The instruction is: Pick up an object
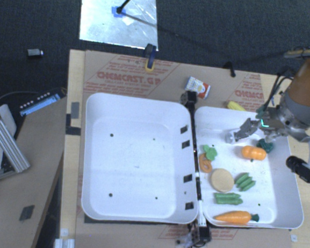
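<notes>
My gripper (239, 132) hangs over the far part of the right bin (286, 200), reaching in from the right. Just to its right and nearer lies an orange fruit (254, 152), with a dark green piece (266, 145) beside it. A small green leafy toy (210, 152) and an orange ring slice (205, 165) lie near the bin's left wall. A tan round disc (222, 180), green pods (245, 181), a green bean (228, 198) and a carrot (236, 217) lie toward the front. Nothing shows held in the gripper.
The left bin (96, 142) adjoins the right one along a hinged divider (192, 162). A yellow item (235, 106) lies just behind the right bin, and a small white and orange packet (197, 86) sits on the cardboard behind both bins. A metal frame (2, 145) stands at far left.
</notes>
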Tool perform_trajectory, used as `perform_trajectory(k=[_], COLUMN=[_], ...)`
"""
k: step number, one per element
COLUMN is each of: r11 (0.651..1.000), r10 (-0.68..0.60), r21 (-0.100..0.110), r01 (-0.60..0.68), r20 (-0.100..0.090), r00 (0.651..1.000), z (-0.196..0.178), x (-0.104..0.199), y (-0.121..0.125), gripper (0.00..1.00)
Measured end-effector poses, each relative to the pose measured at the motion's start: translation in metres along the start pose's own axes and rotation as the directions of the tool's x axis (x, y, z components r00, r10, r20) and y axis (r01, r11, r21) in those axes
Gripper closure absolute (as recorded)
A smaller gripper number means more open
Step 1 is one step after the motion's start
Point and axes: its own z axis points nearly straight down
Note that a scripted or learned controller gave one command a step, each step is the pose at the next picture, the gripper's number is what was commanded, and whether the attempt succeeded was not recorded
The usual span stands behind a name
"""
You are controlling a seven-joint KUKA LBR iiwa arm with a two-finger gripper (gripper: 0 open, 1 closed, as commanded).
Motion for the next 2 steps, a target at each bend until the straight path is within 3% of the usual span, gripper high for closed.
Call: perform_trajectory(k=[1, 2], r11=[1.000, 1.000], r10=[0.007, -0.006], r21=[0.008, 0.003], r01=[-0.007, 0.006], r20=[-0.001, -0.005], r00=[1.000, 1.000], z=[0.159, 0.153], x=[-0.038, 0.038], y=[-0.030, -0.038], gripper=[0.00, 0.00])
